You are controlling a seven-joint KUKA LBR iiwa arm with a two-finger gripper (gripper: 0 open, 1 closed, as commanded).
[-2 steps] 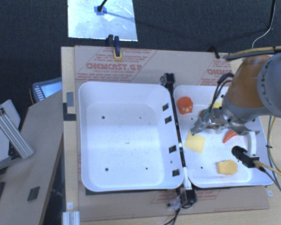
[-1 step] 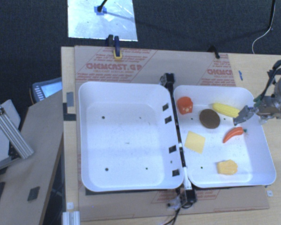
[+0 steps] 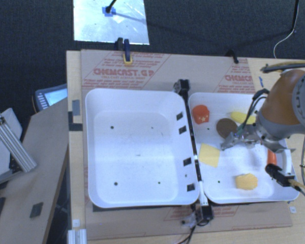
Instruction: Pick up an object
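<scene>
White plastic forms the two shallow bins that sit side by side on the bench [image 3: 157, 67], whose top is covered with a brown sheet printed in red letters. The left bin [image 3: 137, 146] has dark dots on its floor. The right bin [image 3: 229, 189] carries the loose objects: an orange-red block [image 3: 201, 114] near its upper left corner, a brown disc [image 3: 225, 127] just right of that, a yellow piece [image 3: 240, 117] touching or just behind the disc's upper right side and partly hidden by the arm, a pale yellow flat square [image 3: 210, 155] near the divider between the bins, and a yellow lumpy piece [image 3: 246, 181] lower down toward the front wall. A small orange object [image 3: 271, 157] lies near the right wall, beside the arm. The grey arm [image 3: 290, 103] with its orange band comes in from the right and bends down over the right bin. Its end effector [image 3: 234, 140] sits low over the bin floor, just below the brown disc and between the disc and the pale yellow square; one slim finger [image 3: 227, 145] points left toward the square. Whether the end effector is apart or together I cannot tell, since the wrist hides most of it, and nothing is visibly caught in it. Black clips [image 3: 183, 87] hold the bins together along the middle seam.
</scene>
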